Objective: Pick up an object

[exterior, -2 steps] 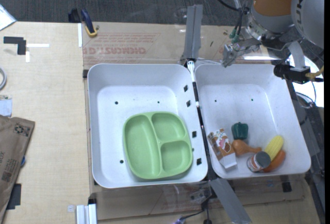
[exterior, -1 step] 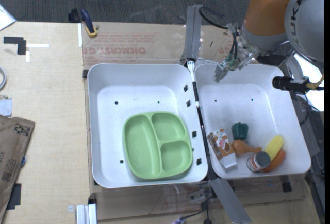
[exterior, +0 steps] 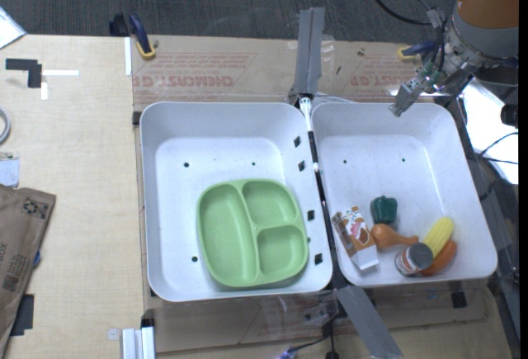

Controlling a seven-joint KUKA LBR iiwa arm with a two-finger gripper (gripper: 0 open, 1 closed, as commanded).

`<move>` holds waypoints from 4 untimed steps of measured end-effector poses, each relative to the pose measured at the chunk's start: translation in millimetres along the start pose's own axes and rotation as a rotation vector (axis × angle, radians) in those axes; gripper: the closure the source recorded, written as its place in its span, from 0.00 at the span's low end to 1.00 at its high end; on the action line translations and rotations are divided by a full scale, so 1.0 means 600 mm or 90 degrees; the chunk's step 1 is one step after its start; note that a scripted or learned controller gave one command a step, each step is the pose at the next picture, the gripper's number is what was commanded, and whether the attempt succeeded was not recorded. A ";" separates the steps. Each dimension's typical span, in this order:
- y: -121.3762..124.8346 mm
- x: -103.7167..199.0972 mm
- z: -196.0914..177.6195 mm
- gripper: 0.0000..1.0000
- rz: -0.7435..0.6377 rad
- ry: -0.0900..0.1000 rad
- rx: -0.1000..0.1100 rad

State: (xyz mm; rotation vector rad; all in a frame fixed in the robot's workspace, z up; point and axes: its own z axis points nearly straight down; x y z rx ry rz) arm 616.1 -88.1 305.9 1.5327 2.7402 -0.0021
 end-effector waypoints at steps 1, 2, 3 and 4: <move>0.094 0.017 0.086 1.00 0.280 0.000 0.001; 0.070 0.100 0.152 1.00 -0.079 0.001 0.000; 0.032 0.176 0.150 1.00 0.067 0.002 0.002; 0.016 0.041 0.151 1.00 0.036 0.001 0.001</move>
